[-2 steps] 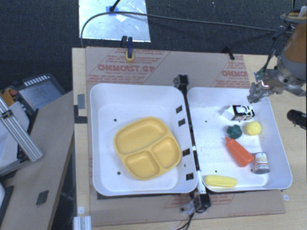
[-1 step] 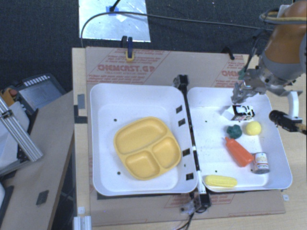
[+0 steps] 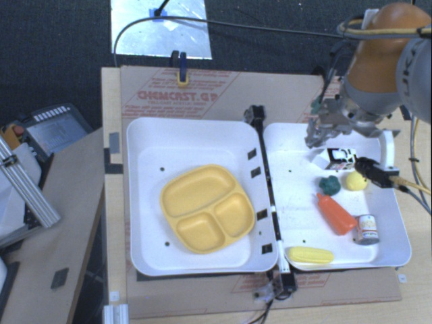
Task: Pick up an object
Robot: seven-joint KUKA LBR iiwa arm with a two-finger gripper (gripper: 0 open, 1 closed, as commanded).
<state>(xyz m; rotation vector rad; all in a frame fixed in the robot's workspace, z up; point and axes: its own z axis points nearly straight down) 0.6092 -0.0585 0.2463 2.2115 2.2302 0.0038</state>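
White right bin: carrot lies below gripper.

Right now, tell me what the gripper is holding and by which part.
Nothing is seen held. The gripper hangs over the upper part of the right bin, with no object visible between its fingers; the toys lie in the bin beside and below it.

Lab: bench, robot arm

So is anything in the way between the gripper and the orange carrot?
Yes. The gripper hangs over the right bin's back part, and the orange carrot lies nearer the front. A small green toy sits between them, touching the carrot's top end.
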